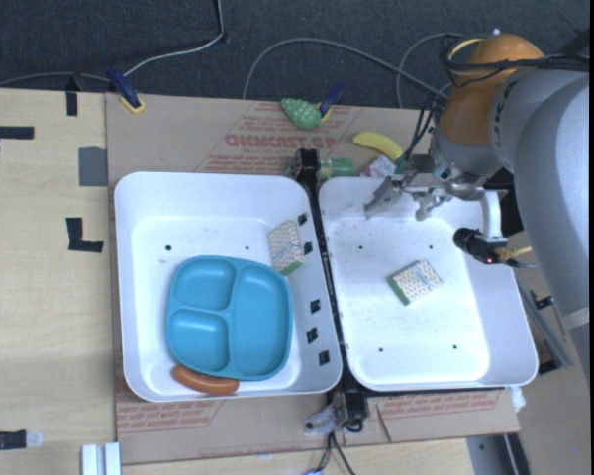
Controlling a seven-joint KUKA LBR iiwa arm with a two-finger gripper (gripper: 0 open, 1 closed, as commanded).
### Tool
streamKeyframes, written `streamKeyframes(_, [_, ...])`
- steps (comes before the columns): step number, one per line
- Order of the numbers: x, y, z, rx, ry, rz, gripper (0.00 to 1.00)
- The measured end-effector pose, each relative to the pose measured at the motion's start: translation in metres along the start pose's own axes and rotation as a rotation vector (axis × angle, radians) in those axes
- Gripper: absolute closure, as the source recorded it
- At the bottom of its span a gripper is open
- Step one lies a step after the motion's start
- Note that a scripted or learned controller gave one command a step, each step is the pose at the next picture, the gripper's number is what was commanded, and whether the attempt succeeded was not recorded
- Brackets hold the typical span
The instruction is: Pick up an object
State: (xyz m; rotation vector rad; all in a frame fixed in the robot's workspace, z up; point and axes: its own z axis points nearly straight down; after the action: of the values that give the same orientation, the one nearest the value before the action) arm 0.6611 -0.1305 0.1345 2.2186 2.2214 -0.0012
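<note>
The arm reached in from the right, its orange band (480, 87) high over the far corner of the right bin (495, 349), and the tool (406, 198) hung above that bin's far edge. Its two grey fingers (381, 198) looked spread apart with nothing between them, though at this slant the tips blurred into the white wall behind, so that reading is only probable. A small patterned block (415, 281) lay flat on the floor of the right bin, near its middle and well apart from the tool. In the left bin (148, 206) a blue divided plate (229, 317) rested toward the near side, with an orange sausage-shaped piece (205, 381) touching or just beside its near rim. A second patterned block (286, 244) leaned against the left bin's right wall, just beyond the plate. On the cardboard sheet (178, 132) covering the worktop behind the bins lay a green object (301, 112) and a yellow banana-shaped toy (377, 144), the banana near the tool's far side. A blue clip (126, 91) held the cardboard's far left corner.
</note>
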Motion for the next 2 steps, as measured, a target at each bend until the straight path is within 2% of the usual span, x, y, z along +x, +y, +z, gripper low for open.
streamKeyframes(1, [0.015, -0.064, 0.048, 0.001, 0.002, 0.001, 0.0])
streamKeyframes(2, [0.017, -0.101, 0.048, -0.005, 0.0, 0.001, 0.0])
